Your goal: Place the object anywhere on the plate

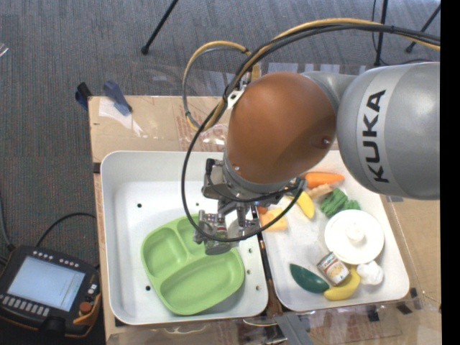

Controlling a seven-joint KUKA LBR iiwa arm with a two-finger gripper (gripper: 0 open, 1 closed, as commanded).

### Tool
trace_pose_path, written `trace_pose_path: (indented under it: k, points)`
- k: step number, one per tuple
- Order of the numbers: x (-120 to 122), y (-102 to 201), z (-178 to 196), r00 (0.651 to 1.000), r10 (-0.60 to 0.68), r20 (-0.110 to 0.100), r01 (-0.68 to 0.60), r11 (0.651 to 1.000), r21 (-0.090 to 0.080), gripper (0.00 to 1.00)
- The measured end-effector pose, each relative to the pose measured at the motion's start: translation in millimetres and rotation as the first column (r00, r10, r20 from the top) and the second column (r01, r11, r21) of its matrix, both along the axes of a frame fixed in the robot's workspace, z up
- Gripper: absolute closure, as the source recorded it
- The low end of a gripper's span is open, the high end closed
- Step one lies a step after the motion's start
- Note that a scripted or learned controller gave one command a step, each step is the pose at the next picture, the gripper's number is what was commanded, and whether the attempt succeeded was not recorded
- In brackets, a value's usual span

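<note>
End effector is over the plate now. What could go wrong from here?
1. I can't see any object between the fingers of the end effector, so the placement may drop nothing on the plate.
2. It sits over the plate's upper right edge, near the divider between bins; a released item could land off the plate.
3. The toy food is all in the right bin, so a grasp may have failed.

Grey carpet (pixel 65 34) covered the floor around the brown worktop (pixel 154 124). Thin black stand legs (pixel 164 16) crossed the carpet, and sunlight fell at the top right.
</note>
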State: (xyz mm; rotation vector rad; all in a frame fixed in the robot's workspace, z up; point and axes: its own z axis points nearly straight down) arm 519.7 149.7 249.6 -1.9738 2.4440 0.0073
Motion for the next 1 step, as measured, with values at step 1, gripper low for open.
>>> trace_pose_path:
  k: [1]
  points:
    - [0.4,-0.4,0.8,1.000,-0.002,0.001,0.002,1.000,0.000,0.00]
